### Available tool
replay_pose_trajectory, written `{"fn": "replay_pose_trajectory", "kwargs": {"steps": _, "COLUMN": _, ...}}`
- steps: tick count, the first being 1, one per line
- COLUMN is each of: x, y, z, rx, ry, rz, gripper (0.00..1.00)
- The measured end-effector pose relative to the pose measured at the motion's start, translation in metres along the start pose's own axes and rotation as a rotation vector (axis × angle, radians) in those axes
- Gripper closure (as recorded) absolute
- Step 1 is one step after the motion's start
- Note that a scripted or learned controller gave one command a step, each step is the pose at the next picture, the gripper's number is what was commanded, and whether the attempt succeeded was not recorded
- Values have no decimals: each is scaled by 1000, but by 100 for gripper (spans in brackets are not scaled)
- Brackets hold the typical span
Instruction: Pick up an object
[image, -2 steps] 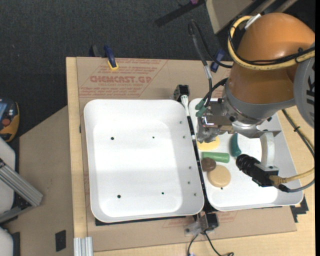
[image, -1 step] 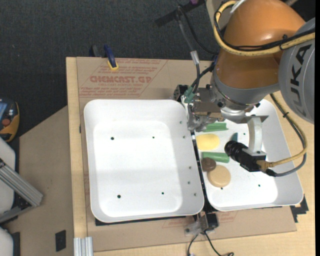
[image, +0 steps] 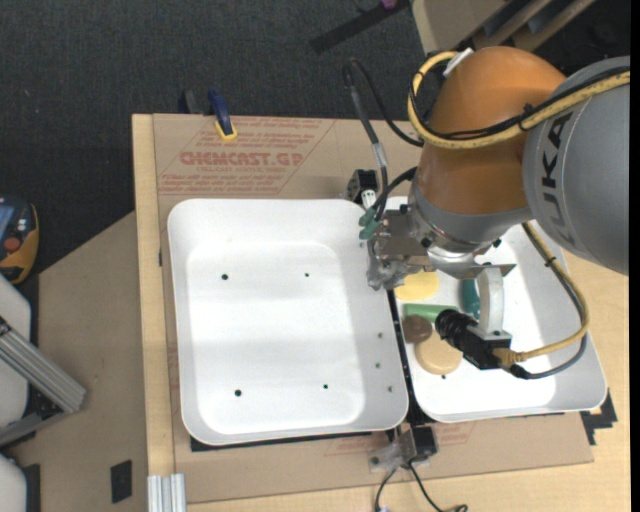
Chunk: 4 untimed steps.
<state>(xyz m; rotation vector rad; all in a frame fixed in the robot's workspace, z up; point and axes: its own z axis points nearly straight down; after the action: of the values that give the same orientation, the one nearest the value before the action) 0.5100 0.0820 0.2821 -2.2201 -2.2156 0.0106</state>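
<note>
Over the right bin's left wall, the gripper (image: 400, 262) hangs low beneath the arm's orange band (image: 485, 90); whether it is parted or closed cannot be told, as the wrist hides it.

Just beside it, toward the bin's middle, lie a pale yellow piece (image: 420, 288), a green-and-white object (image: 483, 300) and, a little farther toward the near rim, a tan round disc (image: 437, 357) next to a black cable connector (image: 468, 340). All sit in the right bin (image: 560, 385). Beyond the shared wall, the left bin (image: 270, 320) shows bare white floor. Likely the yellow piece is nearest.

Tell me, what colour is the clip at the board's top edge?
Blue and yellow clip, in the camera view.
</note>
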Motion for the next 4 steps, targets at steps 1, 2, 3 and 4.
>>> {"fn": "replay_pose_trajectory", "kwargs": {"steps": 1, "x": 23, "y": -32, "z": -97, "rx": -19, "ry": 5, "rz": -7, "gripper": 100}}
{"fn": "replay_pose_trajectory", "kwargs": {"steps": 2, "x": -15, "y": -23, "z": 47, "rx": 8, "ry": -3, "rz": 4, "gripper": 100}}
{"fn": "replay_pose_trajectory", "kwargs": {"steps": 3, "x": 16, "y": -29, "z": 9, "rx": -12, "ry": 2, "rz": -5, "gripper": 100}}
{"fn": "replay_pose_trajectory", "kwargs": {"steps": 4, "x": 73, "y": -31, "z": -39, "rx": -14, "ry": 4, "rz": -9, "gripper": 100}}
